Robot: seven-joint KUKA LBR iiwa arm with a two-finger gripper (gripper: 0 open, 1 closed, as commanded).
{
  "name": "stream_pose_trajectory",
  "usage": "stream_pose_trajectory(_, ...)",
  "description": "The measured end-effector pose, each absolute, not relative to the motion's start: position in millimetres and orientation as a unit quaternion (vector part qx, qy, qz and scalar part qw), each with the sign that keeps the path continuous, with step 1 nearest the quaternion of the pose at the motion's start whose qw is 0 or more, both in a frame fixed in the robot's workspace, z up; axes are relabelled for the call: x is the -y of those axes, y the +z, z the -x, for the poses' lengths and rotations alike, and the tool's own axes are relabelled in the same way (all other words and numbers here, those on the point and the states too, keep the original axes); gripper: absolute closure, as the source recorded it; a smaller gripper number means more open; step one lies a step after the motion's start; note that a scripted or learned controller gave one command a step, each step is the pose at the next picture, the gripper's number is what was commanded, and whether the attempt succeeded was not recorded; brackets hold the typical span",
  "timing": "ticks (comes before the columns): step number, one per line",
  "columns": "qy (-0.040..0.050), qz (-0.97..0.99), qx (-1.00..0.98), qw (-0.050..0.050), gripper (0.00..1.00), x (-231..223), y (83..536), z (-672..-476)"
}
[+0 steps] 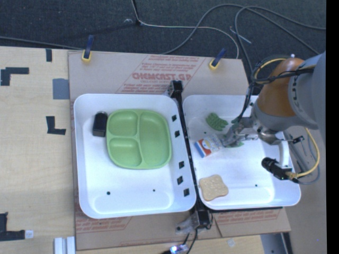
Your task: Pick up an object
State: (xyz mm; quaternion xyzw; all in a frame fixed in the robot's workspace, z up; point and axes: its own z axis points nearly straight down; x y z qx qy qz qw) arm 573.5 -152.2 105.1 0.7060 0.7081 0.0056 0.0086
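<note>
1. grey metal of the gripper (231, 137) sits low in the right bin (265, 194), over a small packet (207, 146) with red, white and blue markings and next to a green ridged object (216, 121).
2. whether the fingers are released or clenched cannot be told from this slanted view; nothing shows plainly between them, so no grasp can be claimed.
3. candidate things for the task all lie in the right bin: the packet just beside the gripper, the green object a little above it, and a tan toast-like piece (213, 187) near the bin's front edge, well apart.
4. to do this step well, judging from the layout, the arm should centre on one item alone, since packet and green object lie close together and a descent between them could push both aside.
5. the flat packet looks hard to pinch; the thicker green object or the toast piece may be easier.
6. the left bin (90, 184) holds a green divided plate (140, 139) and a black block (99, 124).
7. red print on the cardboard (159, 73) under the bins reads roughly "chemcast gp"; smaller lines are unreadable.
</note>
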Motion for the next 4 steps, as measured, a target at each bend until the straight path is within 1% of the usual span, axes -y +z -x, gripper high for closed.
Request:
stream_pose_trajectory(1,0.0009,-0.706,-0.708,0.001,1.00,152,148,-577.3)
stream_pose_trajectory(2,0.0015,-0.706,-0.708,0.001,1.00,143,195,-580.9)
stream_pose_trajectory(4,0.0011,-0.706,-0.708,0.001,1.00,150,280,-579.7)
